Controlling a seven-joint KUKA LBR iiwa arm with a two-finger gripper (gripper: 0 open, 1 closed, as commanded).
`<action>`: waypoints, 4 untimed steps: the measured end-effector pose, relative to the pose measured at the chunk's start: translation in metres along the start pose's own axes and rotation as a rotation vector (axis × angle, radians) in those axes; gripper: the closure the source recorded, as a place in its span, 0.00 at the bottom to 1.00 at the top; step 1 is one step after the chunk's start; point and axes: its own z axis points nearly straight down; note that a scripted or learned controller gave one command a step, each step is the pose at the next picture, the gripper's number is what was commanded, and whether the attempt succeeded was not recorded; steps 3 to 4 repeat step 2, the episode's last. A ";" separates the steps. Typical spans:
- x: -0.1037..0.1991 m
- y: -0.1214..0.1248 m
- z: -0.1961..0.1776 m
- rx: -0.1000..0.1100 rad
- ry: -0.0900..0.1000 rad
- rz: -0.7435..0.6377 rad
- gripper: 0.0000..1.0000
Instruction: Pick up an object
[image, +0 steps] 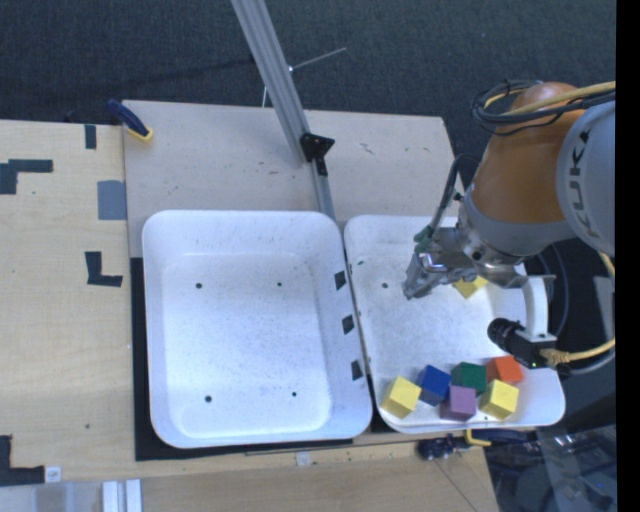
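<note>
Hovering over the right bin, my gripper hides its grip state from me, while blocks cluster along the bin's near edge.

The grey arm reaches in from the right, wrist bent down, its gripper pointing down-left.

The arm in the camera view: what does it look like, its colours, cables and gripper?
The arm is grey, with a wide rounded orange band above the wrist. Dark letters are partly visible on the grey shell at the right edge. Thin black and yellow cables loop over the top of the orange band. The gripper is a small grey metallic part at the arm's end.
</note>
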 end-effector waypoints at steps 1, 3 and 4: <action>0.051 -0.005 0.018 0.001 0.000 0.001 1.00; 0.103 -0.008 0.013 -0.001 0.000 -0.001 1.00; 0.103 -0.008 0.013 -0.001 0.000 -0.001 1.00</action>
